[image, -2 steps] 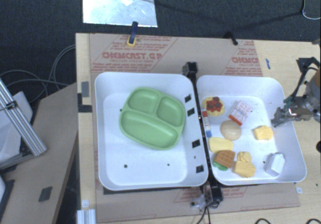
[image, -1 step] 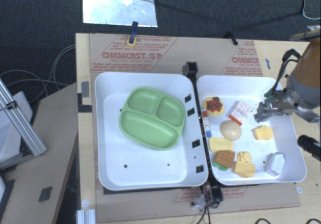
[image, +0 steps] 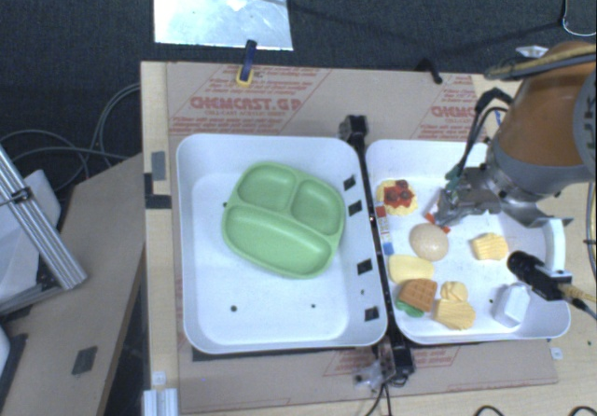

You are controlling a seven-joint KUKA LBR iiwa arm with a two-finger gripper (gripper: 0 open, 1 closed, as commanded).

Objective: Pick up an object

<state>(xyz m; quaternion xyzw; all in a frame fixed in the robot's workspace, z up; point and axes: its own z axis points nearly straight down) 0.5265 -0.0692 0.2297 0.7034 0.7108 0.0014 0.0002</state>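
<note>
In the right bin (image: 560, 321), my gripper (image: 446, 212) hangs low over the upper middle. It is just above and to the right of a round beige bun (image: 428, 241), and to the right of a yellow tart with red topping (image: 399, 197). Nothing shows as held. A yellow cheese block (image: 489, 246) lies to the gripper's lower right. Closer to the front lie a pale yellow piece (image: 410, 268), a brown waffle (image: 417, 295), a small ridged pastry (image: 454, 291) and another yellow piece (image: 454, 314).
The left bin (image: 201, 312) holds a green divided plate (image: 283, 218). A grey-white object (image: 509, 304) sits at the right bin's front right. The bins' shared wall (image: 371, 237) carries black clips. My arm fills the upper right.
</note>
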